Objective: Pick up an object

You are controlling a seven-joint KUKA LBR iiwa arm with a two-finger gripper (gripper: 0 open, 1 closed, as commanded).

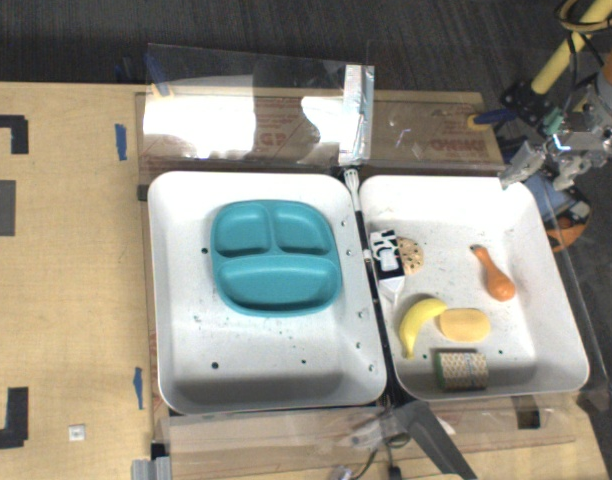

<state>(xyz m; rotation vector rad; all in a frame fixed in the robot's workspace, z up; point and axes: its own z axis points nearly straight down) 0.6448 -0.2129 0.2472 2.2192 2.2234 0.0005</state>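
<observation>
Approach step: hand [564, 158] parked at the right bin's [561, 353] far corner, finger state not discernible; banana [416, 320] lying untouched in it, descent still required.

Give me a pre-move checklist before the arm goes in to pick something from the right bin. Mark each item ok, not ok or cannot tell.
1. Targets present in the right bin: ok. Banana, carrot, yellow piece and a ridged block lie there.
2. Carrot free of neighbours: ok, it lies apart.
3. Banana free of neighbours: not ok, the yellow piece touches it.
4. Hand clear of the bin: ok, it sits beyond the far right corner.
5. Hand open or shut: cannot tell.
6. Teal tray out of the way: ok, it lies in the left bin.
</observation>
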